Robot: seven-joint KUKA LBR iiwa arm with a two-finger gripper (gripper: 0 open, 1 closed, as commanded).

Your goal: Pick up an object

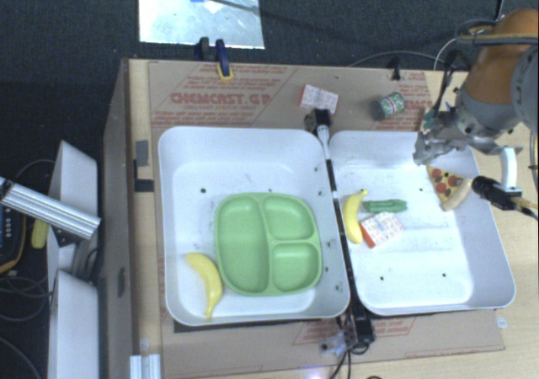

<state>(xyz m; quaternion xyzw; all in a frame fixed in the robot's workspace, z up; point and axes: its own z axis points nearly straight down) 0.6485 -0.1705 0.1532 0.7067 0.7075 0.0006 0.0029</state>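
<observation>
- the bench carries two white bins side by side: the left bin (pixel 181 200) holds a green divided plate (pixel 268 242) with a yellow banana (pixel 206 282) lying just beside its lower left edge, touching or nearly so.
- the right bin (pixel 472 272) holds the likelier targets: a second banana (pixel 351 216) pressed up against the divider wall, a green bar-shaped piece (pixel 384 205) just beside it, and a small red-and-white packet (pixel 381 228) under that, all three bunched close together.
- a pizza slice toy (pixel 448 187) leans on the far right slope of that bin, apart from the cluster; it probably sits tilted because the wall there is sloped.
- outside the bins, a small can (pixel 391 104) and a paper tag (pixel 319 98) lie on the cardboard, out of the working area.
- the arm comes in from the right with its orange band high and the wrist pitched down toward the upper right corner of the right bin.
- the gripper (pixel 431 148) hovers just above and left of the pizza slice, close to it; nothing is visible between its tips, and whether they are spread or closed i cannot tell at this angle.
- judging by that pose, the pizza slice looks like the nearest candidate, though its lean against the wall could make a clean pinch awkward.
</observation>
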